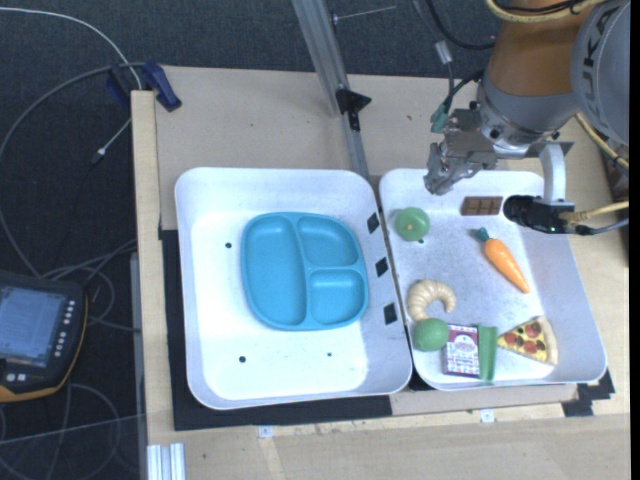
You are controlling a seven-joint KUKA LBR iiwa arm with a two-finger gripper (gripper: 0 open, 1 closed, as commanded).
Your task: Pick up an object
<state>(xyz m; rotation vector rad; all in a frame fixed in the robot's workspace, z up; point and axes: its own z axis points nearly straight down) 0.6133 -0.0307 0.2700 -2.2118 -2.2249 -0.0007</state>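
Gripper [440, 180] hangs at right bin's [585, 298] 11 o'clock corner; finger state unreadable. Green apple [411, 223] lies just below, toward 7 o'clock. Likely light, hard, smooth: pinch across its middle.

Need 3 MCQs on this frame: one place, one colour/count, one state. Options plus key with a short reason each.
1. Where is the blue tray?
A left bin
B right bin
C bench
2. How many green round fruits lie in the right bin?
A one
B two
C four
3. Where is the gripper?
A at the right bin's far edge
B over the pizza slice
C inside the left bin

Key: 1 A, it lies in the left bin. 2 B, one near the gripper, one beside the croissant. 3 A, by the rim, near the upper fruit.
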